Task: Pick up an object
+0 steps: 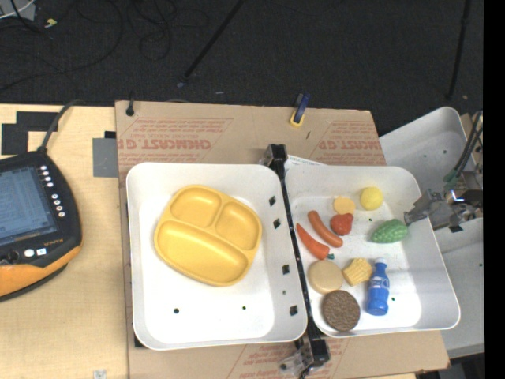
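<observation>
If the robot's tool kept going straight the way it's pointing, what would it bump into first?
Probably the green toy vegetable. The tool points left into the right bin with that toy just ahead, though its height above the toy is hard to judge.

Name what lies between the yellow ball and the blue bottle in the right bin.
In the camera view, the green leafy toy lies between the yellow ball and blue bottle.

Tray (207, 234) in left bin (150, 306); bottle (379, 289) in right bin (438, 306).
</observation>
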Available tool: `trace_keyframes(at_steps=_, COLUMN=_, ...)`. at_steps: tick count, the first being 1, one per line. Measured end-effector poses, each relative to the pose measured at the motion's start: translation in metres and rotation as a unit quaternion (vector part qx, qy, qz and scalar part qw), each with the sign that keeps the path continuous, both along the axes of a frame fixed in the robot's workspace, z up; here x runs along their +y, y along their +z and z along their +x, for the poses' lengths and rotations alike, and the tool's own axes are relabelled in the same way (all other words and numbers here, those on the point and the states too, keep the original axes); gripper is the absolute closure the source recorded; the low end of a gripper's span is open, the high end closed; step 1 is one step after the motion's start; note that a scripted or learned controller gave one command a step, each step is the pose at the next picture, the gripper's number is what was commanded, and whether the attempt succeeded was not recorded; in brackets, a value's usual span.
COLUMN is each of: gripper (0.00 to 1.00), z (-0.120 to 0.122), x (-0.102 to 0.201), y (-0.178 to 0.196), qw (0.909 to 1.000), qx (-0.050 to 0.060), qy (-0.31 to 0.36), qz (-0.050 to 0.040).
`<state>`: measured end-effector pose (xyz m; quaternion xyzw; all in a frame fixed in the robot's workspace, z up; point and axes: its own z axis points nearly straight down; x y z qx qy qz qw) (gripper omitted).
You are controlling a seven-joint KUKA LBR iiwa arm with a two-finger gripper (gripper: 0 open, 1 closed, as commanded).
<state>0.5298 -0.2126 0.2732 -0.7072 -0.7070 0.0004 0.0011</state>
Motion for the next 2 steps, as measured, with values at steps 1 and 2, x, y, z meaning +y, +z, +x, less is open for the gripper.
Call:
trace_keyframes(at_steps=1, gripper=0.00, z=0.038, x=0.092, y=-0.031, qw=1.0000, qx=0.001, qy=0.004, qz=0.0021)
trace_keyframes(at_steps=2, gripper=0.00, z=0.055, x=0.186, y=-0.090, qw=1.0000, qx=0.003, qy=0.004, qz=0.0021)
